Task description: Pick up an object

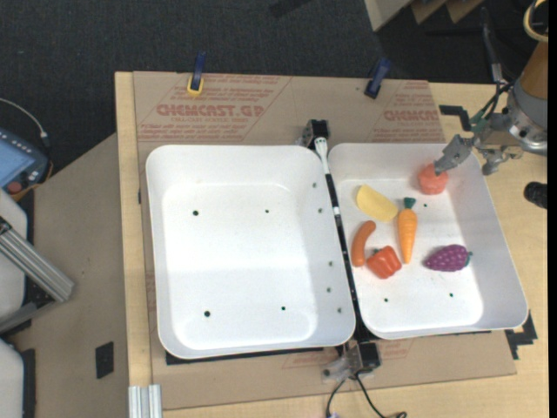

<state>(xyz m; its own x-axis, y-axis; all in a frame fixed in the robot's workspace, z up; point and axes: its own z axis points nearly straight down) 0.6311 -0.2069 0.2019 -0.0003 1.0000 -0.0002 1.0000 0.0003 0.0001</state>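
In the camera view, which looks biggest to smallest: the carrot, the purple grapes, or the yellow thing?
1. Carrot, the longest.
2. Purple grapes and the yellow thing look about alike, so I won't rank them.

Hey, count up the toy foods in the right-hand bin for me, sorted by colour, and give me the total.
Red or salmon: 2, the round piece by the gripper and the red pepper
Orange: 2, the carrot and the sausage shape
Yellow: 1
Purple: 1, the grapes
Total: 6

A brown cardboard sheet (261, 103) covers the bench, and two white bins lie on it: left bin (165, 233), right bin (496, 259) touching beside it.
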